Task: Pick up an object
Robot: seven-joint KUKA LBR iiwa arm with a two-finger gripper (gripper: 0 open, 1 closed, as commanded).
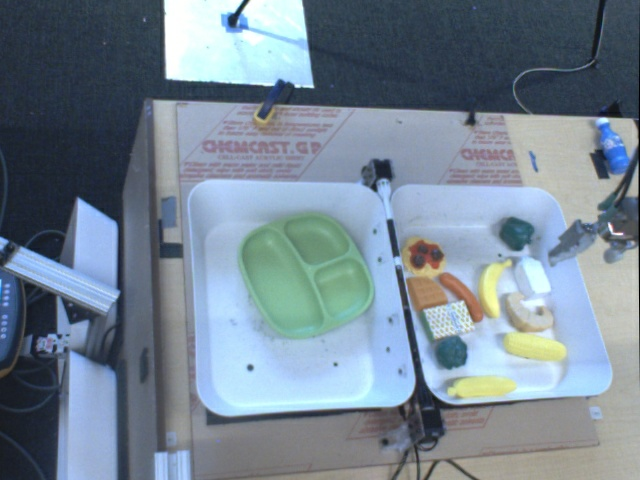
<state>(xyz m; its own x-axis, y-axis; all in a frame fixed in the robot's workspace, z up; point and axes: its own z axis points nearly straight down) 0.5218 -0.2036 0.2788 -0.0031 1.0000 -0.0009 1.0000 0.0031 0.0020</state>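
The right bin [470, 213] holds several toy foods. Among them are a dark green piece [516, 232] at the far right, a white block [531, 276], a yellow banana [490, 286], a red sausage [461, 296], a bread piece [528, 314], a yellow cob [534, 346] and another yellow piece [484, 387] at the front. My gripper [572, 240] hangs over the bin's right rim, just right of the dark green piece and above the white block. It carries nothing that I can see.
A green divided plate [305, 273] lies in the left bin [225, 368]. In the right bin's left part are a pizza slice [425, 255], an orange cracker [428, 293], a checkered piece [447, 319] and a second dark green piece [451, 351]. A blue bottle [612, 146] lies on the bench at far right.
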